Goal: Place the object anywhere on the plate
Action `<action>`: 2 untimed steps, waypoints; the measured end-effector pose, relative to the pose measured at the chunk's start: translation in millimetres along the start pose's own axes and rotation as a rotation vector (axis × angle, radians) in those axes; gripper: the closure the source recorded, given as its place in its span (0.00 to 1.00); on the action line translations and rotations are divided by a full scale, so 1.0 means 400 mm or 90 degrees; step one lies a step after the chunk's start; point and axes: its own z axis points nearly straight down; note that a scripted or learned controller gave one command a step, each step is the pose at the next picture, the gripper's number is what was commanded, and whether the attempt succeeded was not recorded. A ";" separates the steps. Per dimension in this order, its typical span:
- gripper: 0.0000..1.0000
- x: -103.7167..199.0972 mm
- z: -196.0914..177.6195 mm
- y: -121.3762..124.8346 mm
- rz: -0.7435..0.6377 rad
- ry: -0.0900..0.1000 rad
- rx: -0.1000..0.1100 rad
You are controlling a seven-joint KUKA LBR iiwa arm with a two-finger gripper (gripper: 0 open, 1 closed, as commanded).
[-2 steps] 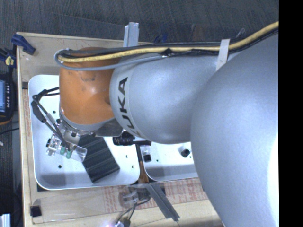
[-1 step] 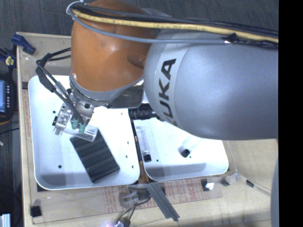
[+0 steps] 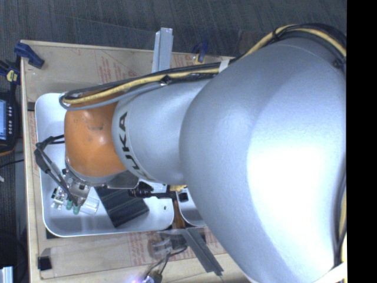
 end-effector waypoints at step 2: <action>1.00 -0.156 -0.308 0.027 -0.250 -0.003 -0.003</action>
